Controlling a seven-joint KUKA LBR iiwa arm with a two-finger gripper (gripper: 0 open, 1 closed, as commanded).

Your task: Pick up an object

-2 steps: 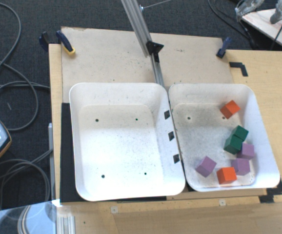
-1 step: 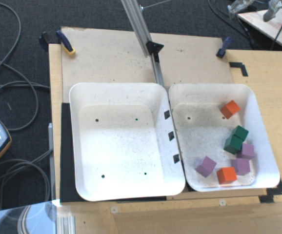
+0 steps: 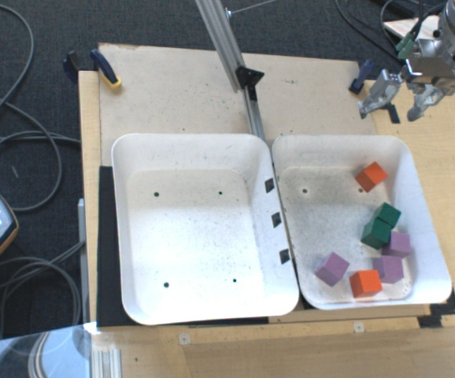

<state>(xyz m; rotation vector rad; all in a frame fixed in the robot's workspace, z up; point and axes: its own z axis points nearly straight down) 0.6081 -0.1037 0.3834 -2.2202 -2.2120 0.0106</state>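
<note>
My gripper (image 3: 398, 102) hangs at the upper right, above the bench beyond the far rim of the right bin (image 3: 424, 211). Its two fingers are spread open with nothing between them. In the right bin lie several blocks. An orange block (image 3: 371, 176) sits near the far right. A green block (image 3: 382, 225) lies lower, touching a purple block (image 3: 399, 244). Another purple block (image 3: 389, 268) and an orange block (image 3: 365, 283) sit near the front rim, and a third purple block (image 3: 332, 268) lies to their left.
The left bin (image 3: 129, 211) stands beside the right one. A metal rail (image 3: 226, 42) slants over the bench toward the gap between the bins. Blue clamps (image 3: 105, 67) (image 3: 363, 75) sit at the bench's far edge. Cables lie on the floor at left.
</note>
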